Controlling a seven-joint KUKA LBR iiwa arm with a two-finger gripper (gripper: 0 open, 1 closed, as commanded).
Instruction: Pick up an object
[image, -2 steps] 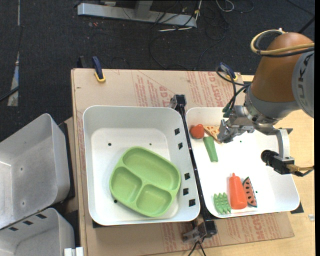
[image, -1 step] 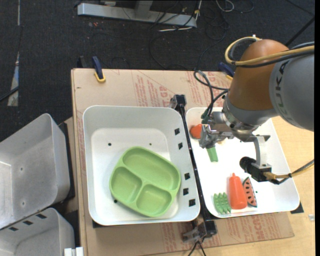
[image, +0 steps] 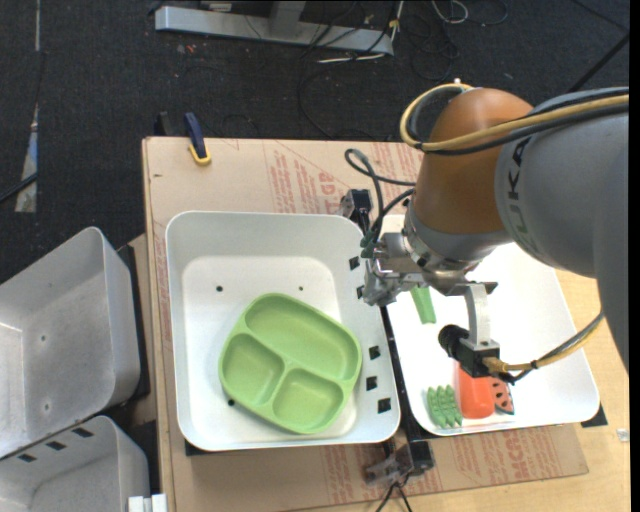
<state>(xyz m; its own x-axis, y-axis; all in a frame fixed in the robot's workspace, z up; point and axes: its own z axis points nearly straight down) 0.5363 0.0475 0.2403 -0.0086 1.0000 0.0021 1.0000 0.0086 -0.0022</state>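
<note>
At the near edge of the counter (image: 270, 170), a small dark clamp (image: 400, 462) sits just below the seam between two shallow white bins. In the near corner of the right bin (image: 545, 320), a green ridged piece (image: 442, 405) lies just beside an orange object (image: 478, 396). The left bin (image: 176, 330) holds a pale green divided tray (image: 290, 362), its three compartments facing up, lying flat toward that bin's near right corner. Farther back, the grey-and-orange arm (image: 480, 170) reaches in from the right and hangs over the right bin, with its pincer (image: 383, 282) low at the wall between the two bins. How far the pincer is open cannot be told from this angle, nor whether it holds anything. A short green stick (image: 424, 303) shows tilted just beside the pincer, over the right bin's left side; whether the two touch cannot be told. Off the counter's left side stands another white bin (image: 55, 320). At the counter's far left corner a yellow-and-black clamp (image: 197, 140) grips the edge, and beyond it lies dark floor (image: 90, 90).
</note>
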